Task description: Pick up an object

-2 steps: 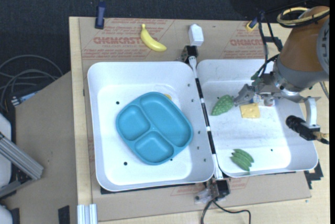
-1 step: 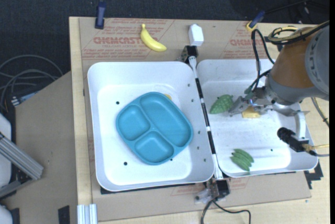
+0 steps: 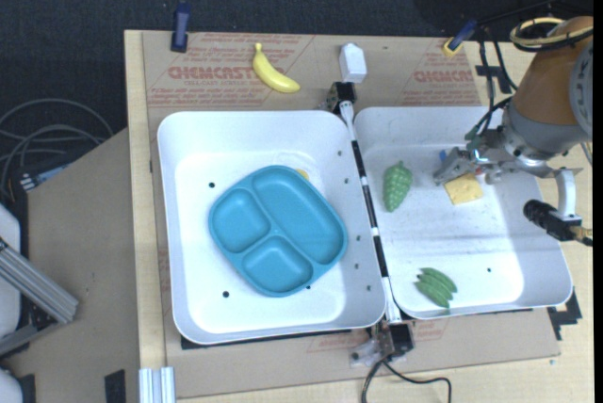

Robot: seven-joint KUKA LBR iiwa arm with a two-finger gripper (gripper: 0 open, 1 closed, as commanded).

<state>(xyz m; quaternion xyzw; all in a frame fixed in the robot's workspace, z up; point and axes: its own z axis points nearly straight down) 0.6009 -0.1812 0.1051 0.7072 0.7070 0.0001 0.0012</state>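
While the green pea pod (image 3: 436,285) lies at the near edge of the right bin (image 3: 528,293), the blue plate (image 3: 275,229) sits in the left bin (image 3: 188,147). Farther back in the right bin, a bumpy green fruit (image 3: 397,185) rests apart from a yellow block (image 3: 464,191). The gripper (image 3: 459,166) hangs just above that block, and I cannot tell its grip. Beyond the bins, a banana (image 3: 272,72) lies on the bench (image 3: 226,67).
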